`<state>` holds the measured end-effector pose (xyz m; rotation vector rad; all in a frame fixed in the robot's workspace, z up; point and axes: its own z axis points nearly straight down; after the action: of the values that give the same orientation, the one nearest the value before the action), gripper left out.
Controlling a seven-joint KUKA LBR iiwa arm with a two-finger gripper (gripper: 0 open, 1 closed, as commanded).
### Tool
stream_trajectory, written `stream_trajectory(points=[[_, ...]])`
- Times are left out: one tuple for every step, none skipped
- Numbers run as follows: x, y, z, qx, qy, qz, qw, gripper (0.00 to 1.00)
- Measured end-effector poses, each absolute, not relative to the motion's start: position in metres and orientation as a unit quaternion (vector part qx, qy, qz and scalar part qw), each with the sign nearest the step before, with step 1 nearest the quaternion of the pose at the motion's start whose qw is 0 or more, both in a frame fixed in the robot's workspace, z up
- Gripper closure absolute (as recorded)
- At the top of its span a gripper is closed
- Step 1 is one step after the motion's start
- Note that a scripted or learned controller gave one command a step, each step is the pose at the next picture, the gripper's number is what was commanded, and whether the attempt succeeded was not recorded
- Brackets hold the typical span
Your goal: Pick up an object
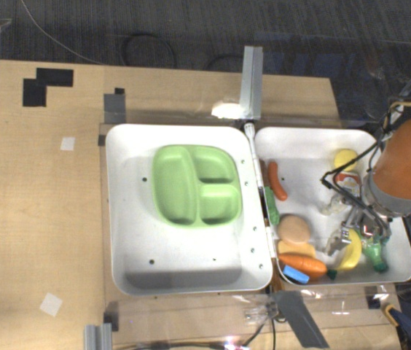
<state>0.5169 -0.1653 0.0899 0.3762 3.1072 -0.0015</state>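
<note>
1. Camera view, farthest left of the jaws: left bin [118, 217], shallow and white, with a green divided tray [194, 184] lying flat near its middle. Sits well apart from the jaws, across the wall between the bins. Probably a drop-off spot, not a target for now.
2. Closer, yet still apart from the jaws: right bin [300, 138], where the loose toys lie. Against its left wall, a red-orange sausage [277, 181] lying tilted, and below it a narrow green piece [272, 210] tucked along the wall. Awkward to reach, being hard against the side.
3. Near the jaws on their left: a tan round bun [295, 230], with an orange carrot [302, 263] just below it and a blue piece [295, 274] touching the carrot at the bin's front edge. Crowded together, so likely hard to take one alone.
4. At the jaws: gripper [345, 237], down low in the bin's front right part, among its own cables. Jaw state: cannot tell, being tangled with wires and blurred. Directly beside it, perhaps touching, a yellow banana [352, 251]; judged the likeliest object for the pick, being the closest. No grasp to be seen, so pickup not confirmed.
5. Just right of the jaws: a green piece [375, 257] next to the banana, close enough to be nudged during a close.
6. Behind the jaws, toward the bin's far wall: a yellow piece [345, 159], partly crossed by a black cable.
7. Rightmost: arm [409, 168], its orange band looming over the bin's right side and reaching in at a slant.
</note>
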Motion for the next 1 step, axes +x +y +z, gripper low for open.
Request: stream_trajectory(points=[[0.5694, -0.1969, 0.124, 0.001, 1.0, -0.0013, 0.006, 0.0]])
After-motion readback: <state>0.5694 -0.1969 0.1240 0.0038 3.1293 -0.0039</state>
